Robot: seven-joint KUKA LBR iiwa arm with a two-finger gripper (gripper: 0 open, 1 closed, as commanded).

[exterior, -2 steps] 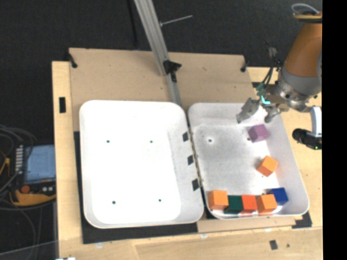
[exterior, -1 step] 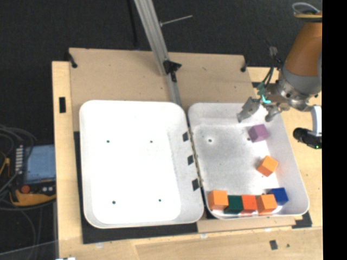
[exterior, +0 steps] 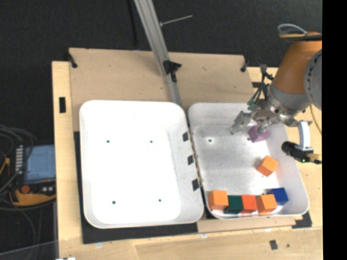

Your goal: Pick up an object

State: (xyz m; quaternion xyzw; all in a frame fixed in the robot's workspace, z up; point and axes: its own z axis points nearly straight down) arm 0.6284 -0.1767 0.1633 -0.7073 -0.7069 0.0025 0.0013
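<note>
Gripper over the right white plastic bin (exterior: 217, 161), a small purple block between its fingers.

Along that bin's near wall sit orange, green and blue cubes (exterior: 248, 201); mid-bin lies a lone orange cube (exterior: 267, 166); toward the far side the two-finger gripper (exterior: 255, 124) clasps the purple block (exterior: 258, 132), fingers closed on it.

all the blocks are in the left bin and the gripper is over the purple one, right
Not quite: the blocks are in the right bin, not the left. The camera view shows the row of blocks along its near wall and a loose orange block further in. The rest stands: the gripper is over the purple block.
</note>
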